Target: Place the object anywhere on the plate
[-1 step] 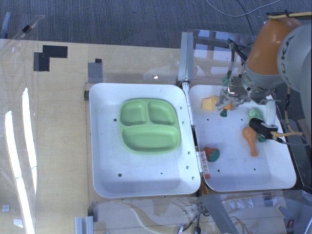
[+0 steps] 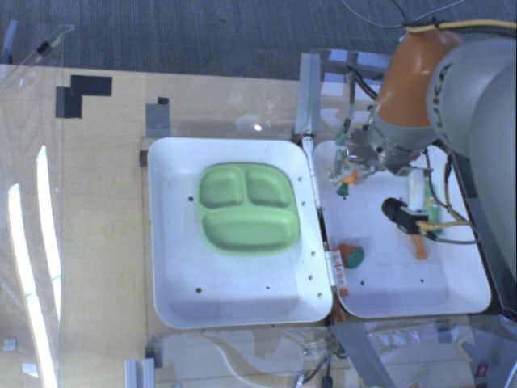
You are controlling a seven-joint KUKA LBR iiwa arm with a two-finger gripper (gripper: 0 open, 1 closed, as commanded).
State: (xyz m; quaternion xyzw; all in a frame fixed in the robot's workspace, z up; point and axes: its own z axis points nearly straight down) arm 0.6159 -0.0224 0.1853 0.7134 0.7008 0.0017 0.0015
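A green plate (image 2: 246, 208) with three compartments lies in the middle of the left bin (image 2: 174, 289). My gripper (image 2: 348, 168) hangs over the far left corner of the right bin (image 2: 452, 297). A small orange and green piece (image 2: 344, 186) sits right at its tips; whether it is gripped or resting on the bin floor is not clear. A red and green object (image 2: 351, 255) lies near the right bin's left wall, toward the front. An orange stick-like piece (image 2: 420, 246) lies in the middle of that bin.
A raised divider (image 2: 317, 208) separates the two bins. The grey arm with its orange band (image 2: 416, 79) covers the right bin's far right part. Metal brackets (image 2: 308, 95) stand behind the bins. Bare wooden bench (image 2: 73, 241) stretches to the left.
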